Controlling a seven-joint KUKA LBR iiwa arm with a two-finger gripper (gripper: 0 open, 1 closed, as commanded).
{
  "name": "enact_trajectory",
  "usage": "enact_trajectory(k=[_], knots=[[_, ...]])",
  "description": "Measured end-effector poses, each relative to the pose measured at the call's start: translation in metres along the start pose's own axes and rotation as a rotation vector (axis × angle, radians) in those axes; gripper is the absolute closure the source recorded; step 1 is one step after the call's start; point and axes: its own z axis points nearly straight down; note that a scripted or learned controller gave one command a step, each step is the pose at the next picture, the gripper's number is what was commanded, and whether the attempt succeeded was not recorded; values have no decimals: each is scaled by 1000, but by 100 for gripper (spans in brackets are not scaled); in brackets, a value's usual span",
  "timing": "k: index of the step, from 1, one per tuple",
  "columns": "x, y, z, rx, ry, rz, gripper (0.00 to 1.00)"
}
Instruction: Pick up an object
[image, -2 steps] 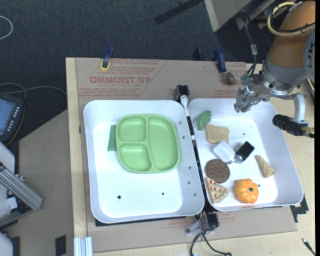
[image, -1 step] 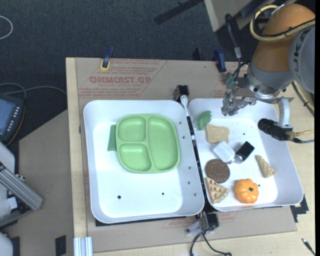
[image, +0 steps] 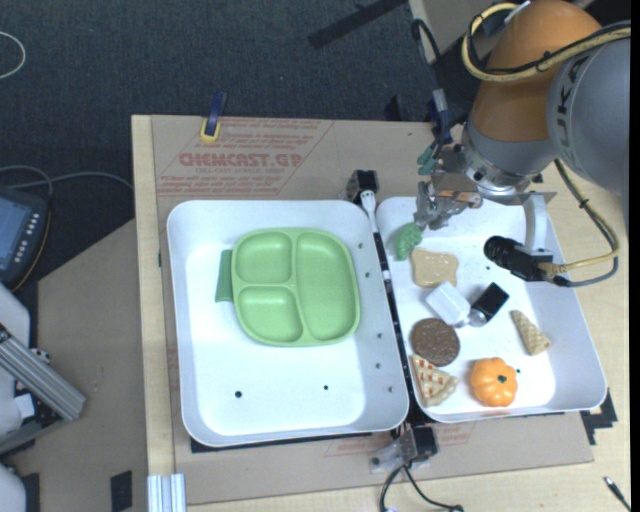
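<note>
The small green piece (image: 407, 240) lies at the right bin's (image: 575, 340) far-left corner, against the wall, and it looks light, soft and irregular, so a pinch across its narrow middle seems the safest hold, with a risk of it slipping against the rim. Just beside it toward the bin's middle sit a toast slice (image: 434, 267) and a white block (image: 446, 302). The gripper (image: 432, 212) hangs just above the piece, wrist pointing down from the far-right side, orange band above; whether its claw is parted or closed, the commentator cannot tell.
</note>
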Motion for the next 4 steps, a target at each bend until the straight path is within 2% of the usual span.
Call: enact_trajectory(k=[1,2,3,4], knots=[[56,-6,-9,-2,1,-2,100],[108,-15,13,2,-1,0,100],[112,-21,10,2,-1,3,100],[127,-15,-2,-4,-1,2,100]])
